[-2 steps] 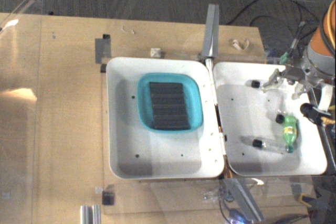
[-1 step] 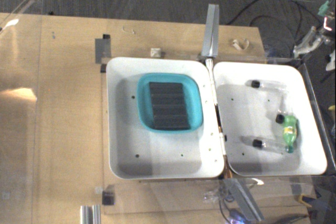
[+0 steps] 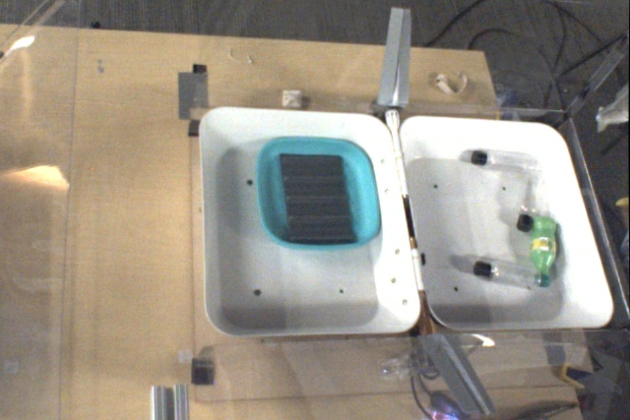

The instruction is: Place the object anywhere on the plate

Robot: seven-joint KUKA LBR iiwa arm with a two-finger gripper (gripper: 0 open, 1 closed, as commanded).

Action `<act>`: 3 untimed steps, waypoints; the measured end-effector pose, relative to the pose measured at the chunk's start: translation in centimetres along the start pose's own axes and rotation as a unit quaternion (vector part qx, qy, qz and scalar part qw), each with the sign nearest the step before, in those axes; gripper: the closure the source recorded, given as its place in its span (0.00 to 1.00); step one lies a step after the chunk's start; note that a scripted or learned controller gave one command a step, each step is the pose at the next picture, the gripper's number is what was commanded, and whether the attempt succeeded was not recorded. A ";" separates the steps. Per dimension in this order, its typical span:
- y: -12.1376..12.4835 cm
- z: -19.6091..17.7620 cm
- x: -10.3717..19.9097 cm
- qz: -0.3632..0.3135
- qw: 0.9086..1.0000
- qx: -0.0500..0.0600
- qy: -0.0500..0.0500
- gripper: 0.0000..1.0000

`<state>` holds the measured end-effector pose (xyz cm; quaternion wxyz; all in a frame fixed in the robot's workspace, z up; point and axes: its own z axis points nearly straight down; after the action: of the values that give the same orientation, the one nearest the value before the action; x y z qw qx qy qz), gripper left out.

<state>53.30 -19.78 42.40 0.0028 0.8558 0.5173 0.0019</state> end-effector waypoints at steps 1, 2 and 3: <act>-1.2 -1.1 -0.4 0.077 0.997 0.001 -0.001 0.00; -3.9 -1.1 -2.1 0.149 0.989 0.002 -0.001 0.00; -3.9 -1.2 -2.2 0.212 0.977 0.001 0.000 0.00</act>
<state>48.83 -19.95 43.53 0.0012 0.9460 0.3242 0.0015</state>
